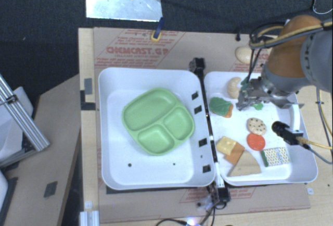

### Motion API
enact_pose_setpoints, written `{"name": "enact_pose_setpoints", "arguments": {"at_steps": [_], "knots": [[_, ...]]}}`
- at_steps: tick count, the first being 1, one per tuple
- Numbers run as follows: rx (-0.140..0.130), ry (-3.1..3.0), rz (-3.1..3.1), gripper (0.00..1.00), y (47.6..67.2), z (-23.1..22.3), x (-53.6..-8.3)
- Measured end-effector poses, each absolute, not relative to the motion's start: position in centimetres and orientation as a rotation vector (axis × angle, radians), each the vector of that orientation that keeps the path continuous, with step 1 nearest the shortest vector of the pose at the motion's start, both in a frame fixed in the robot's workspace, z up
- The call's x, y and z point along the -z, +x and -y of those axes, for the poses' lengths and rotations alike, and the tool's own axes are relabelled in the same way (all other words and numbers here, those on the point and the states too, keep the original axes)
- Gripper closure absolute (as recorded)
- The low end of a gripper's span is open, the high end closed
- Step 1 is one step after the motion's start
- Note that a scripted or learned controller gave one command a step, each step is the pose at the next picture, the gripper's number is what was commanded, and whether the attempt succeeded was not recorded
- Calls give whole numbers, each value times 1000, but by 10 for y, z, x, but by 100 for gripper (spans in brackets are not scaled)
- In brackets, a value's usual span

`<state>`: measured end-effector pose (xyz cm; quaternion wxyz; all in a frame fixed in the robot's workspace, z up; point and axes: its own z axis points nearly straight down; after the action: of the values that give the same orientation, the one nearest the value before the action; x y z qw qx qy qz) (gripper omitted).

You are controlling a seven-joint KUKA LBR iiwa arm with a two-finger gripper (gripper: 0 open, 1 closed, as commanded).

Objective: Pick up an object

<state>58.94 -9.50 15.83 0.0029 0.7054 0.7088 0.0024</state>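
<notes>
The jaws (pixel 248 101) hang low over the right bin (pixel 304 170), just beside a pale bun (pixel 234 86) and broccoli (pixel 221 107), placed to drop on one; whether they are spread I cannot tell; cookie (pixel 256 125) lies below

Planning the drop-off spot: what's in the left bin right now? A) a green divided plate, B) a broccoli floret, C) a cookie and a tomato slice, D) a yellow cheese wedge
A: the green divided plate lies in the left bin, while the food pieces lie in the right bin.
</notes>
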Motion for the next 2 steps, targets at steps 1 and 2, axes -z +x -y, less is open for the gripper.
{"name": "enact_pose_setpoints", "arguments": {"at_steps": [1,2], "knots": [[-5,2214,-2223,100,582,99,-216],[-3,2215,-2225,100,583,99,-225]]}}
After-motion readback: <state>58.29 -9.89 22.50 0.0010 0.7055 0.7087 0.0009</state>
